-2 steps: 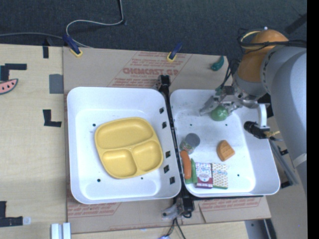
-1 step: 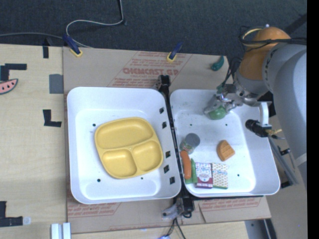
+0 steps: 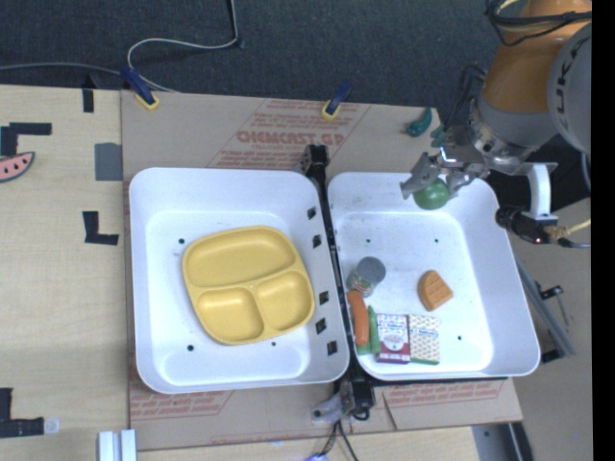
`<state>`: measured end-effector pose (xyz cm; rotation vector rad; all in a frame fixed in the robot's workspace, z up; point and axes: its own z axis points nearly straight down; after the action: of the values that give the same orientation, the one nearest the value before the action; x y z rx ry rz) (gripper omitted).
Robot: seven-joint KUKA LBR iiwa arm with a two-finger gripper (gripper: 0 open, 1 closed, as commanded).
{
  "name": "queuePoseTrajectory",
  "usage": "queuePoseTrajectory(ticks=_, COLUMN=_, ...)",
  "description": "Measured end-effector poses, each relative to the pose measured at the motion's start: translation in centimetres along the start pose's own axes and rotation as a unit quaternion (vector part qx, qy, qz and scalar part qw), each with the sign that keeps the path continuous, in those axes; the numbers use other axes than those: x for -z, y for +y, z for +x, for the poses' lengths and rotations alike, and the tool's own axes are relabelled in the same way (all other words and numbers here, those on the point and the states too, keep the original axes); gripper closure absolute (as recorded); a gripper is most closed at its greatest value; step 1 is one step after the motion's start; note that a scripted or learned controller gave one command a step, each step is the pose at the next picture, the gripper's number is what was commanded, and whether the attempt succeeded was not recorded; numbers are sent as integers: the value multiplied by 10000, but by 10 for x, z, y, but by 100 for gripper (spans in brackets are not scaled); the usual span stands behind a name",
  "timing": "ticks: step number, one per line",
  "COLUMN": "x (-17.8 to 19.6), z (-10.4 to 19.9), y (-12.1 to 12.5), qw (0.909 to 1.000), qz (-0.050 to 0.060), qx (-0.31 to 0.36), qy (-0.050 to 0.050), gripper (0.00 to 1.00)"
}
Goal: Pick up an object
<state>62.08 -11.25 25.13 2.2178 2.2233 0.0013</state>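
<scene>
Faintly, cardboard point(image 3: 288, 137) lettering (red) reads "CHEMCAST GP".

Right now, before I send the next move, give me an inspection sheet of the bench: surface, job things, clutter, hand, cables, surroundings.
Surface: brown cardboard sheet on a light wooden bench, bearing two shallow white bins side by side.
Job things: right bin holds a round grey can, an orange carrot-shaped piece, an orange-brown bread-shaped piece and two small printed cartons.
Clutter: yellow three-compartment plastic tray in the left bin.
Hand: the hand is at the right bin's far edge, with a small round green object at its tip; grip cannot be confirmed.
Cables: a thin white cable on the dark floor.
Surroundings: black tape marks on the bench.
</scene>
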Motion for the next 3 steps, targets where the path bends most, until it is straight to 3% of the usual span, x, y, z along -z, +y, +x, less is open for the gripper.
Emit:
queuePoseTrajectory(ticks=1, x=12, z=57, y=-47, qw=10000, qz=16, qx=0, qy=6, gripper=100)
queuePoseTrajectory(ticks=2, x=15, z=56, y=-37, qw=10000, qz=15, qx=-2, qy=3, gripper=100)
queuePoseTrajectory(ticks=3, x=10, z=51, y=-4, qw=10000, qz=13, qx=-1, qy=3, gripper=100)
